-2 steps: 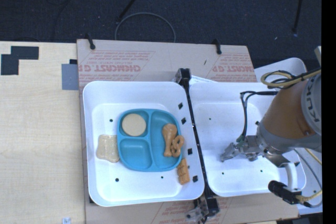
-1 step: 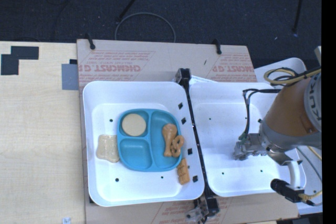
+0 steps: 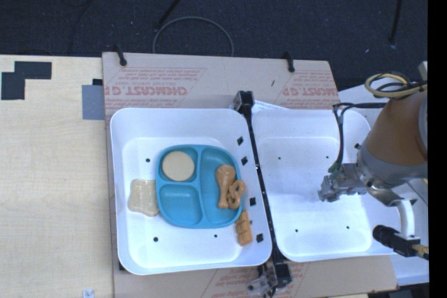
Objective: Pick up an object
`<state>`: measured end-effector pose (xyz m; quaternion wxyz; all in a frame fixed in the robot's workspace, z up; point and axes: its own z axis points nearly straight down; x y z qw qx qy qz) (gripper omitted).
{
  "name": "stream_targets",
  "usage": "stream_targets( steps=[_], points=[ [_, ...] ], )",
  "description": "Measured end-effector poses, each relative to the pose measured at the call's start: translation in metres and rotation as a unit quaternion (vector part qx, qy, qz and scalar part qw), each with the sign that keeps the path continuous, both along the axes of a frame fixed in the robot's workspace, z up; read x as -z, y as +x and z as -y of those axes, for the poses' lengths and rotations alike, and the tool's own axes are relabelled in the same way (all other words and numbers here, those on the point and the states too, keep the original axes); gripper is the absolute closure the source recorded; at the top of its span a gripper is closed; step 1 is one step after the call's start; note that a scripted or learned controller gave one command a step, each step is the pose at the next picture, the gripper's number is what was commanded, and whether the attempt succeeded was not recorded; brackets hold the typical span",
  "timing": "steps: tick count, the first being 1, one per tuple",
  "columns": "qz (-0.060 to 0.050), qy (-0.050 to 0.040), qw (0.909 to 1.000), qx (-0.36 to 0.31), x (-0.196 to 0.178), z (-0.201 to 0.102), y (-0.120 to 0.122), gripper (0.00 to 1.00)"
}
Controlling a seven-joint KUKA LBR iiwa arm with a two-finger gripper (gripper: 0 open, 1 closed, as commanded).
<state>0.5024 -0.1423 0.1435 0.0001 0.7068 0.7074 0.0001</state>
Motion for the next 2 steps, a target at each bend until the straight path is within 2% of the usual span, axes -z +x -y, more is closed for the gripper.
stream_targets(
  steps=[1,2],
  points=[
    [0.001,-0.0002,1.0,0.0,-0.062,0.002,-0.002,1.0],
    [0.001,-0.0003,1.0,0.0,-0.109,0.003,-0.001,1.0]
  ],
)
